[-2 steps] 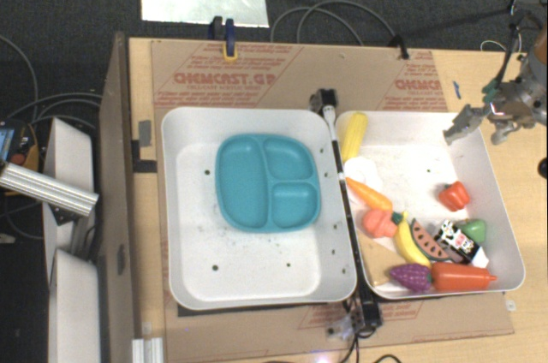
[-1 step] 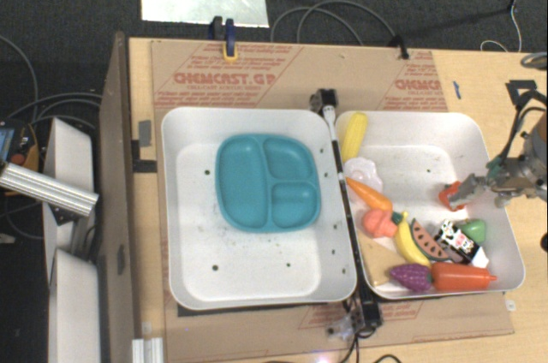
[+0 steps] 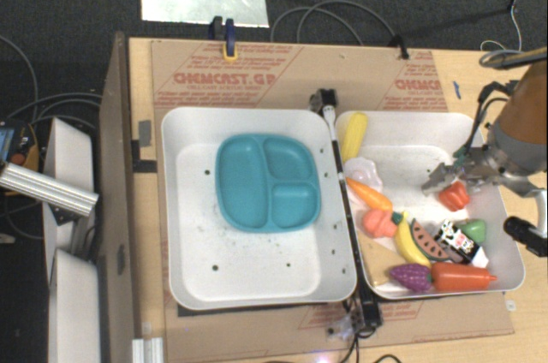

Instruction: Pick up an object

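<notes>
In the right bin (image 3: pixel 402 126) my gripper (image 3: pixel 452 178) hangs low near the right wall, its fingers spread open. A red-orange toy pepper (image 3: pixel 455 197) lies right under the fingertips, and I cannot tell whether they touch it. Nothing is held between the fingers. Close by in the same bin are a banana (image 3: pixel 409 242), a watermelon slice (image 3: pixel 426 236), a black-and-white carton (image 3: pixel 460 242) and a green piece (image 3: pixel 474 229). An orange carrot (image 3: pixel 461 276) and a purple piece (image 3: pixel 410 276) lie along the front wall.
A yellow corn cob (image 3: pixel 353 134), a small carrot (image 3: pixel 370 195) and a pink piece (image 3: pixel 377 223) lie along the right bin's left wall. The left bin (image 3: pixel 193 267) holds a teal divided plate (image 3: pixel 267 183). The grey arm with its orange band (image 3: pixel 524 108) comes in from the right.
</notes>
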Controlling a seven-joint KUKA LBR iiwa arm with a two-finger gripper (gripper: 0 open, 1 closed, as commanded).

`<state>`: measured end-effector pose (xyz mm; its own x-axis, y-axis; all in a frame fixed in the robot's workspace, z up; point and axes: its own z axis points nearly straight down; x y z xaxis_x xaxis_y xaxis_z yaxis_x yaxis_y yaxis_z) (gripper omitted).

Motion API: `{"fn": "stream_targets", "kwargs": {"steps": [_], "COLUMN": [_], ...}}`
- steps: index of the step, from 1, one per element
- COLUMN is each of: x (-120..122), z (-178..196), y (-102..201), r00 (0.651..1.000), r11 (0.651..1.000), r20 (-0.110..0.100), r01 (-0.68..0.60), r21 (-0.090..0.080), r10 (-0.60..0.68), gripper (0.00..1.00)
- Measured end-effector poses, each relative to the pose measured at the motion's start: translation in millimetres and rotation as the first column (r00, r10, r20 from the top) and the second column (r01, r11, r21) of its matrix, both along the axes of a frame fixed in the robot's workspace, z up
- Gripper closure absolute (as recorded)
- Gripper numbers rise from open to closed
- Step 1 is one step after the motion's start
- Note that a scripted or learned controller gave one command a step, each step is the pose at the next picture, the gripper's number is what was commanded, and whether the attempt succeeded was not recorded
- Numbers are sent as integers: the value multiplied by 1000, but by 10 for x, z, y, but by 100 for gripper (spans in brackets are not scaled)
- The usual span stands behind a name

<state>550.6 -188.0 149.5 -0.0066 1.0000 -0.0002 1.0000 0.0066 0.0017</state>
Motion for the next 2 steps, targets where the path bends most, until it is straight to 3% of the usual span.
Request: {"fn": "stream_targets", "kwargs": {"steps": [1, 2], "x": [-157, 407], "z": [-678, -399], "y": [-195, 499], "r00": [1000, 1000], "r11": [1000, 1000], "r20": [-3, 5], "r01": [7, -5], "r21": [0, 0], "r10": [-7, 5], "gripper": [0, 0]}}
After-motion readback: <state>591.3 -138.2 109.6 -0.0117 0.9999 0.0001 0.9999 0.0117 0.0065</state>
